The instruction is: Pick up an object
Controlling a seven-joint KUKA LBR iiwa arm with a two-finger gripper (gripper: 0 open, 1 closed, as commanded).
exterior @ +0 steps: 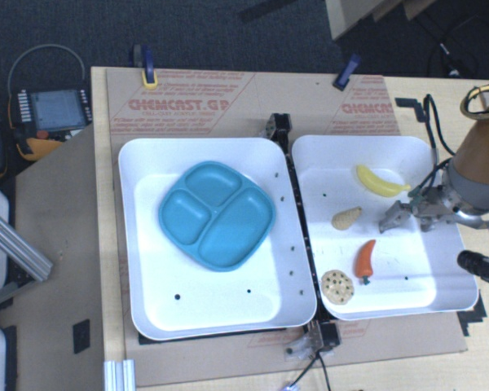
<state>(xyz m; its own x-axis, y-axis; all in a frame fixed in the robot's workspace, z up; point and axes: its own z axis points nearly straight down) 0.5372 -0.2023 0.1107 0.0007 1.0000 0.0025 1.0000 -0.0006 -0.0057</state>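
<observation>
My gripper (397, 218) sat low over the right bin (407, 300), reaching in from the right edge, roughly midway between the banana (380, 181) above and the red pepper (365, 261) below. Whether the jaws were open or closed I couldn't tell: grey metal against white bin, too little contrast. Nothing visibly sat between them, so I'd call it no grasp. All four candidates lay in the right bin: banana near the far wall, a tan potato-like piece (346, 217) just left of my tip, the pepper nearer the front, and a round speckled cookie (337, 286) at the front left corner. They were well apart from each other, probably scattered so any one could be taken without fouling a neighbour. The left bin (147, 300) carried a blue divided plate (218, 215), likely a drop target, not a pick. My judgement was that the tan piece was the nearest target. Its long axis ran roughly left-right with a slight tilt, right end higher and narrower, pointing toward my tip. The pepper's axis ran near vertical in the view, top end leaning right. The banana's ran upper left to lower right, curved. For the tan piece I'd want the jaws closing across its short axis.
</observation>
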